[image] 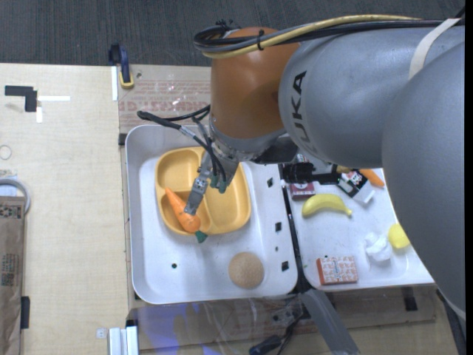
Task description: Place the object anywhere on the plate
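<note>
Glossy yellow plastic plate (222,205) in a smooth white bin (148,272); pale wood-grain bench (66,220) beside it.

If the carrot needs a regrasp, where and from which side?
Grip the carrot mid-body, across its narrow width, coming straight down from above. It lies flat on the yellow plate, running diagonally with the green end over the plate's near rim, so turn the jaws crosswise to that long axis. The gripper is already over it.
</note>
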`<state>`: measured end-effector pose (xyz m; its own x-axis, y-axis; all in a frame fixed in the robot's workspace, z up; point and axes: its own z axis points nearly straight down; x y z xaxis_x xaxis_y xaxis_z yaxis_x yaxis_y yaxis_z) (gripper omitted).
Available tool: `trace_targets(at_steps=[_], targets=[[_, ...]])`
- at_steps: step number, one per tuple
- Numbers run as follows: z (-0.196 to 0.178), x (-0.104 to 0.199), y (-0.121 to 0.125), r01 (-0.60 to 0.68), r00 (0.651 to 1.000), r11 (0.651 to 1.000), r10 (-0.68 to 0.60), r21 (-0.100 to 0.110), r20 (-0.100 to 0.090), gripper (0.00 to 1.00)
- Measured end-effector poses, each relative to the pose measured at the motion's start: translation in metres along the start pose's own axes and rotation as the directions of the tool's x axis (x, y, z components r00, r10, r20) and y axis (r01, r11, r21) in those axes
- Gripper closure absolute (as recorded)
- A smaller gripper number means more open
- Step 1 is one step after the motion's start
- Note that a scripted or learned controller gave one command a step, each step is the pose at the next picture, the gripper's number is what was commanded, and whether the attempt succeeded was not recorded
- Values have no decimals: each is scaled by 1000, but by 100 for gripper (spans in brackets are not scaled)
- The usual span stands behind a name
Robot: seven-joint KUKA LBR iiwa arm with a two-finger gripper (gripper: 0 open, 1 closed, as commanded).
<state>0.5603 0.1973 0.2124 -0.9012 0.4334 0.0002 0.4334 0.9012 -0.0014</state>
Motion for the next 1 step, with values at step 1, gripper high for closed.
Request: trace_targets(at_steps=[1], targets=[[0, 0, 0, 0, 1000, 1000, 0, 0, 0, 0]])
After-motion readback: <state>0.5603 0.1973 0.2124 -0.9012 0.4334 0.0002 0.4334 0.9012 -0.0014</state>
